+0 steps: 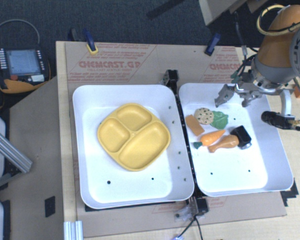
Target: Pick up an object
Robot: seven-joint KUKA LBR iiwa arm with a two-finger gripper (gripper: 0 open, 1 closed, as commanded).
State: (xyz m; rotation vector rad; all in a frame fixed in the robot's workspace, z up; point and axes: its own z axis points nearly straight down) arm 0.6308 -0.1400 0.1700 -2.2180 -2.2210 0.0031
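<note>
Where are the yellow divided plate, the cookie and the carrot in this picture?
Yellow divided plate [134, 143]: camera view, left bin, on the ridge between its compartments.
Cookie [205, 115]: camera view, right bin, middle of its speckled top.
Carrot [213, 137]: camera view, right bin, middle of its orange body.

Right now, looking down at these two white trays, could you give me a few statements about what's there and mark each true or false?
1. A yellow divided plate lies in the left bin. True.
2. The gripper holds the cookie. False: its open fingers hang apart from it, gripping nothing.
3. The carrot lies in the right bin. True.
4. The plate carries food. False: its compartments are bare.
5. The cookie touches a green leaf. True.
</note>
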